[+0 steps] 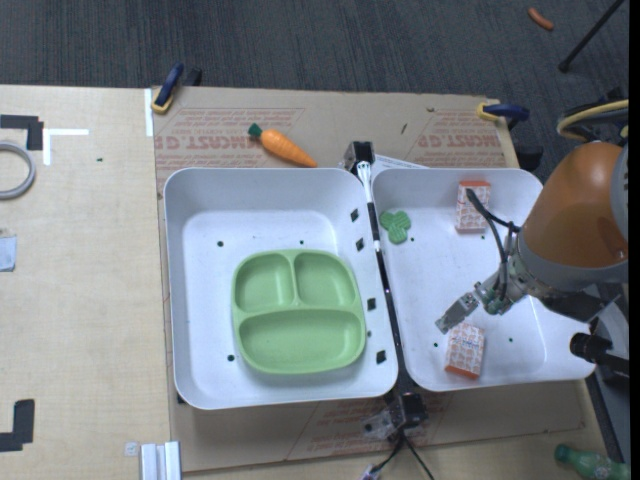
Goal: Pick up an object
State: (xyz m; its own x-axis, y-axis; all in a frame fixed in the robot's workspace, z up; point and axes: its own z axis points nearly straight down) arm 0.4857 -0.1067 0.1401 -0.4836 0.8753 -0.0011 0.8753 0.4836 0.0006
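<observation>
My gripper (475, 310) hangs low over the right bin (520, 193), near its front middle, and stands open with nothing between its fingers. A small red-and-white packet (465, 351) lies just in front of the gripper, close to the bin's front wall and apart from the fingers. A second packet of the same kind (472, 206) rests near the bin's back wall. A green broccoli-like toy (397, 225) sits at the bin's back left, next to the divider.
The left bin (200, 258) holds a green divided plate (298, 311). A toy carrot (283, 145) lies on the cardboard behind the bins. The arm's orange and grey body (580, 218) covers the right bin's right side. Clamps sit at the cardboard's back corners.
</observation>
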